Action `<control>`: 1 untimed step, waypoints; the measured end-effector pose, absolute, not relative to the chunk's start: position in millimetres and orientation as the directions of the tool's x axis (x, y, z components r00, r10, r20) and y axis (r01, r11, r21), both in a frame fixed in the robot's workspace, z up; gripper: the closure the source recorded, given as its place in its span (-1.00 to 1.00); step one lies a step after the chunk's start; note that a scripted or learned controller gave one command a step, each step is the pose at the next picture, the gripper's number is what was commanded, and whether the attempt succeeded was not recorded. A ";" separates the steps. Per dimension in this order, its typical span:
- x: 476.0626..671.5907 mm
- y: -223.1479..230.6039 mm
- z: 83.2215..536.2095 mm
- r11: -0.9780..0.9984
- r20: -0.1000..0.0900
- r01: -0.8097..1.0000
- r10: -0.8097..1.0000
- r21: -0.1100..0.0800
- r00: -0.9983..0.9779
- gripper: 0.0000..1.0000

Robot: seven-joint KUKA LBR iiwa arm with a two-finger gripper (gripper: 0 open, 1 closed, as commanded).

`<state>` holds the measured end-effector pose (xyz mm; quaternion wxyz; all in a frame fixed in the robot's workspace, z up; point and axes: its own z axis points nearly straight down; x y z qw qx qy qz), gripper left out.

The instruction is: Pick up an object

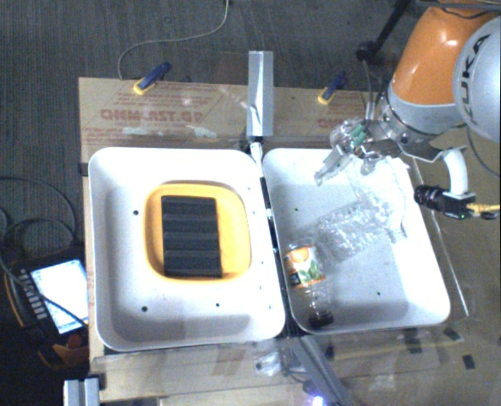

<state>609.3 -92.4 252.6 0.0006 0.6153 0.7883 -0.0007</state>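
My gripper (pixel 345 169) hangs over the far part of the right bin (pixel 420 307), its two pale fingers spread apart with nothing between them. Below it, in the middle of that bin, lies a crumpled clear plastic piece (pixel 356 223). A small clear bottle with an orange and green label (pixel 305 271) lies near the bin's front left corner, its dark cap pointing to the front. In the left bin (pixel 115 311) rests a yellow tray-like object with a black ribbed inset (pixel 195 233).
A metal divider post (pixel 259 100) rises at the far edge between the bins. Blue and yellow clamps (pixel 151 77) grip the cardboard backing. A black cable plug (pixel 441 198) juts from the arm over the right bin's right rim.
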 end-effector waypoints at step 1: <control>625.2 -52.8 301.0 0.403 -0.004 0.915 0.915 -0.001 -0.403 1.00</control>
